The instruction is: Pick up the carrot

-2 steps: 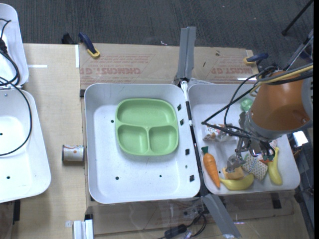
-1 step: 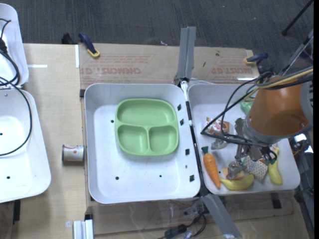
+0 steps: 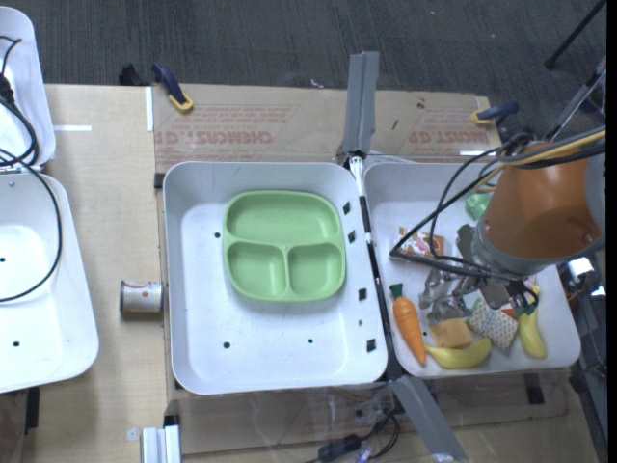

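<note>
Gripper (image 3: 445, 292), state unclear, hovers beside the orange, green-topped carrot (image 3: 409, 328).

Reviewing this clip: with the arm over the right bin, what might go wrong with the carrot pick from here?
1. The gripper hangs to the right of the orange carrot, over a bread-like piece, so it may close on the wrong item.
2. The carrot lies beside the right white bin's left wall; a finger might strike it.
3. A yellow banana touches the carrot's tip and may get dragged.

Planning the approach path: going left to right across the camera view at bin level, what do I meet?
Small can on the bench → green divided plate → carrot → gripper → upright banana.
</note>
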